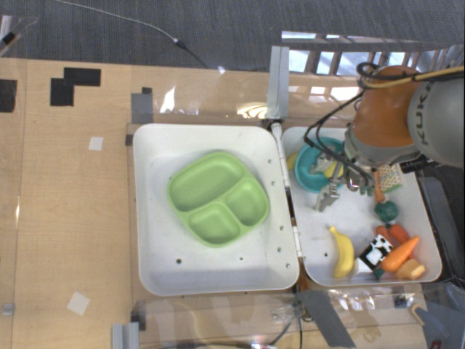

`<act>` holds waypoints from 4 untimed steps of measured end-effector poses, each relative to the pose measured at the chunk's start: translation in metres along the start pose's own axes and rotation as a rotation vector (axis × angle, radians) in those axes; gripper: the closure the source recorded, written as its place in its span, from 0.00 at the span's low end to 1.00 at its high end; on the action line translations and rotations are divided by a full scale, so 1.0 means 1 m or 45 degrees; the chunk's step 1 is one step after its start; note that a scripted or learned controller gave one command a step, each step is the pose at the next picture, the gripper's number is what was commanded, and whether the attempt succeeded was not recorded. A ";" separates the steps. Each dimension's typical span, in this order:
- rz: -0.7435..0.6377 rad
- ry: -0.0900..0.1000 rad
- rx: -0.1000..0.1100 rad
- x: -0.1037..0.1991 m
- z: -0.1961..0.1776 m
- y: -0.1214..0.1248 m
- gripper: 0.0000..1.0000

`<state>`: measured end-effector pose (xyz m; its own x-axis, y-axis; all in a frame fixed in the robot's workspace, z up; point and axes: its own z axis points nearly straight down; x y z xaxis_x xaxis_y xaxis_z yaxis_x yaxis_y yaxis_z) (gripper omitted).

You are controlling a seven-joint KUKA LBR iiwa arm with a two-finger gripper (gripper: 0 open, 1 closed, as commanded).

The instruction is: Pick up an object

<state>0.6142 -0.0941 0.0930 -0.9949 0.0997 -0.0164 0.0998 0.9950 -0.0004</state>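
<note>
Gripper is down inside the right bin, fingers pointing toward 7 o'clock. Whether they're spread or pressed together: cannot tell, too small and partly under the wrist. Nothing is visibly between them, so no grasp shown yet. The tips sit just off the teal bowl, at abt 5 o'clock from it; can't say if they touch its rim. A yellow piece peeks out at the bowl's 10 o'clock side. Going outward: the banana lies at 6 o'clock from the gripper, apart from it; the dark green round thing at abt 4 o'clock; carrot, black-and-white block and a small tan piece are clustered further on toward 4-5 o'clock, near the bin's lower right corner. A patterned item sits at 3 o'clock, under the arm. Left bin has the green divided plate, well apart at 9 o'clock. Progress, my read: reach is done, descent about done; closing on something and lifting are left. Likeliest target is the bowl or something beside it, but not certain.
</note>
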 end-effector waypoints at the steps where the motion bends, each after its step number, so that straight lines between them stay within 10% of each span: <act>1: -0.077 0.089 0.013 -0.033 0.001 0.001 0.00; 2: -0.015 0.106 0.012 -0.039 0.002 0.002 0.00; 4: 0.122 0.054 0.007 -0.023 0.002 0.004 0.00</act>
<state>0.6377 -0.0924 0.0911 -0.9806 0.1944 0.0261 0.1943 0.9809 -0.0063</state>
